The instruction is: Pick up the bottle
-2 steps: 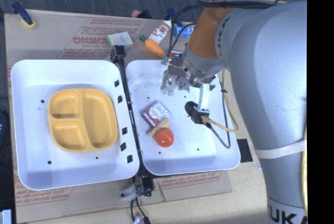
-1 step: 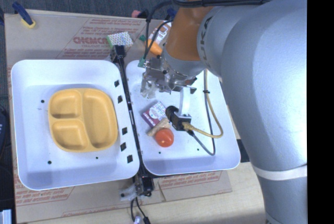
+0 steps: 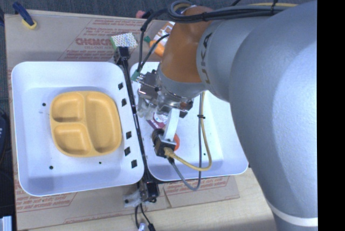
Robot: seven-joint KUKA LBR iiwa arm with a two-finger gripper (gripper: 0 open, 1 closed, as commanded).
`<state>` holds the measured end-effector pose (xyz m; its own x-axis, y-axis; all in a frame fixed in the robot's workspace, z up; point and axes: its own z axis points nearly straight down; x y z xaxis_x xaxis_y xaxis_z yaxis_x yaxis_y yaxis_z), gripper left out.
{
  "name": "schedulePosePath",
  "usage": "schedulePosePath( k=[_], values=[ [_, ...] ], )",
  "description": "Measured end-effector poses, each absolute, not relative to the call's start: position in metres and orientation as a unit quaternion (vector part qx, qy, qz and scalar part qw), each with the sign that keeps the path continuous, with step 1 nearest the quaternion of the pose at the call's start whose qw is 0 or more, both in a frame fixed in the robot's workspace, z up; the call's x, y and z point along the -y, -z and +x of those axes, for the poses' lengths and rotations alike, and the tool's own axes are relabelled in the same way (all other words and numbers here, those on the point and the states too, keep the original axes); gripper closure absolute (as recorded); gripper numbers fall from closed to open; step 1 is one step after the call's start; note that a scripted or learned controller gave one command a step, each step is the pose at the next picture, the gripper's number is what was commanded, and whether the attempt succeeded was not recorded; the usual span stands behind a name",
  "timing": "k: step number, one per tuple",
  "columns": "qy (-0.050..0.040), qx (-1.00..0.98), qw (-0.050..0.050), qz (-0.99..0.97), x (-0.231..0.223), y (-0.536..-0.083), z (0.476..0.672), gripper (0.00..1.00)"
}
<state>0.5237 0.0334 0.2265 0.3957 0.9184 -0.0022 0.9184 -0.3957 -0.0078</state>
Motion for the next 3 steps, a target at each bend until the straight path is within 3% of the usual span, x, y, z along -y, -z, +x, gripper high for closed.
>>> schedulePosePath(
  k=[1,2,3],
  values=[
    [-0.0025,0.626,0.003,-0.780,-0.034,-0.250,0.478,1.00],
    [-0.0013,0.815,0.002,-0.579,-0.015,-0.237,0.476,1.00],
    [-0.0013,0.813,0.001,-0.583,-0.103,-0.251,0.476,1.00]
  ],
)
